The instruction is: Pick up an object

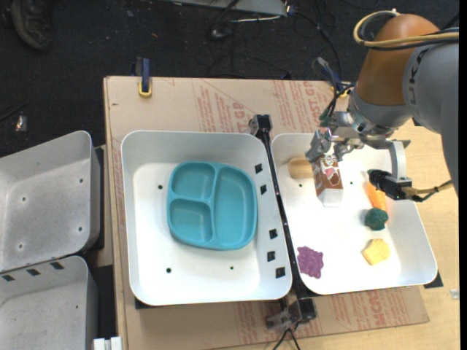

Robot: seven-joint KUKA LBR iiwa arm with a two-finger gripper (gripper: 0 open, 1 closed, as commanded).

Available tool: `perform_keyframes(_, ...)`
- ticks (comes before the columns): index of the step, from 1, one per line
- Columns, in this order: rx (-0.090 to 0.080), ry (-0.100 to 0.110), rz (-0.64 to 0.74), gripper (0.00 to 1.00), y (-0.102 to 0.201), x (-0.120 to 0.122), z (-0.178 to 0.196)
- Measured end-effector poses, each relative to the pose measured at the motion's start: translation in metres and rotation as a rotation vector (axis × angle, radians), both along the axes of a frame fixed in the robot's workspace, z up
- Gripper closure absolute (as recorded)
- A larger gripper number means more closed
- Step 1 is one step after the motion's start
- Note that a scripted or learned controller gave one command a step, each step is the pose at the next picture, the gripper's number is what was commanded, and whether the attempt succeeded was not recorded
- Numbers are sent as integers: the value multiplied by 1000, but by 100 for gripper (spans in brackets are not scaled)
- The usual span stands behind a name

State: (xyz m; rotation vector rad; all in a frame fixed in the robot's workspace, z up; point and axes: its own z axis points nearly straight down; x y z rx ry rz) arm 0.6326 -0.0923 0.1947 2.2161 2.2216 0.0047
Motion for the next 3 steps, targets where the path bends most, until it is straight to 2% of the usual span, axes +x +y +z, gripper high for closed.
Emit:
perform_keyframes(1, 0, 0, 0, 100, 0, 1, 34)
perform_keyframes(2, 1, 3, 5, 100, 58, 2, 43)
perform_keyframes(3, 1, 3, 5, 100, 107, 15, 35)
